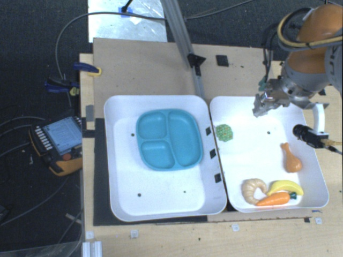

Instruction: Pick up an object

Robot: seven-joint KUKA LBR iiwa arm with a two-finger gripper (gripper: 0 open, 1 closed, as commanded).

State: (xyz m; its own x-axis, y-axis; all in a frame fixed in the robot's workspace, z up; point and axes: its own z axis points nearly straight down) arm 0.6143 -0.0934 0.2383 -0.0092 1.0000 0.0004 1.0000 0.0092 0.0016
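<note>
My gripper [262, 107] hangs over the right bin's [241, 197] far edge; jaw state indeterminate. Nothing picked: broccoli [224, 133], drumstick [291, 158], carrot [275, 199] lie untouched.

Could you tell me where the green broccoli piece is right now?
The broccoli lies in the right bin, against its left wall, beside the blue plate.

From my feed I see a tan bench top [144, 63] on dark carpet [32, 31] — cables trailing at nine o'clock beside a blue-faced handheld unit [59, 138]. At twelve o'clock, a bright reflective sheet [126, 12] — a grey pole [179, 31] crosses it.
</note>
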